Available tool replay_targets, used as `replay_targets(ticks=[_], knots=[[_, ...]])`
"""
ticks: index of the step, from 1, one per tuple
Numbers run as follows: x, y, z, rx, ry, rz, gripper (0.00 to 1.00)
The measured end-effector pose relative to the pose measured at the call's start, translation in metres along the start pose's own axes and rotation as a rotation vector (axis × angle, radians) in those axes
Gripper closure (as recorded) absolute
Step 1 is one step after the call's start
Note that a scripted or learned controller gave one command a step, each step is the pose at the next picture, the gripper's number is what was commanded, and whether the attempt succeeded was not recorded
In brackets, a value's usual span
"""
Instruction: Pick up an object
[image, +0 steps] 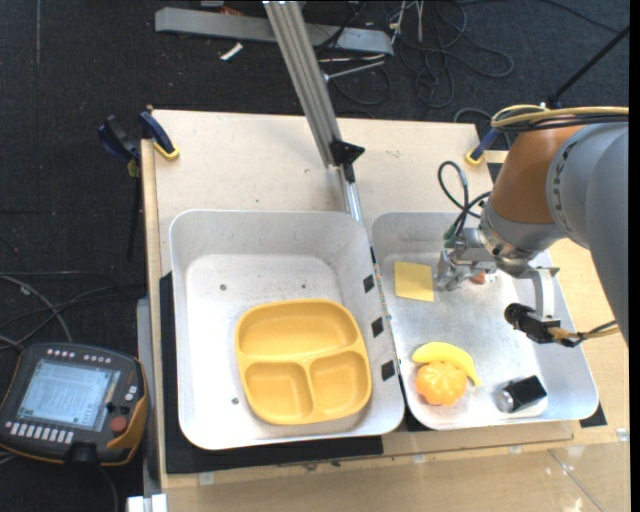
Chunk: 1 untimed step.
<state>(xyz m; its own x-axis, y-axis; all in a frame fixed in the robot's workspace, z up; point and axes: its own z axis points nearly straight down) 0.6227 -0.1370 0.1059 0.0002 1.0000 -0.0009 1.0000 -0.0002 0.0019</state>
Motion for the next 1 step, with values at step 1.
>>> replay_targets(ticks=[1], knots=[[0.0005, 0.0033, -0.0641, -0.005, 0.0, -0.002, 1.0]])
